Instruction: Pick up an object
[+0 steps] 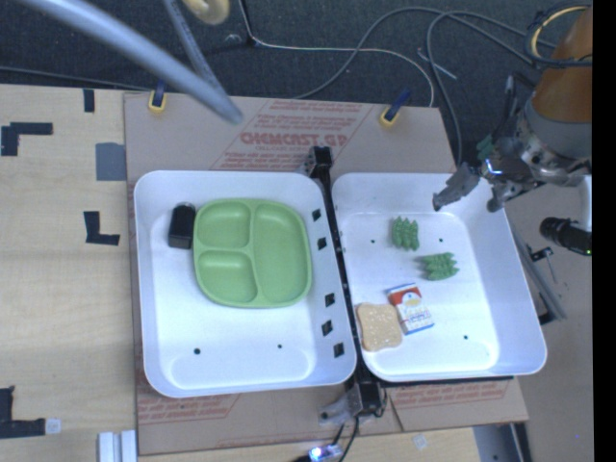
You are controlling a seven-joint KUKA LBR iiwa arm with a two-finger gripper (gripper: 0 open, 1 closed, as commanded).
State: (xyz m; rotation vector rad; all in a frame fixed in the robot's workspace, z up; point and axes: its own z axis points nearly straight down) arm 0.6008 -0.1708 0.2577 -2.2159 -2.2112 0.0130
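The right bin holds a small green toy, a second green toy, a red-and-white carton and a tan toast slice. My gripper hovers over the bin's far right corner, up and to the right of the green toys. It is open, its fingers spread with nothing between them. In the left bin lies a green divided plate with a black block at its left edge.
A black divider runs between the two bins. Cables trail over the dark floor behind the bench. A grey pole slants across the upper left. The bins rest on a cardboard sheet.
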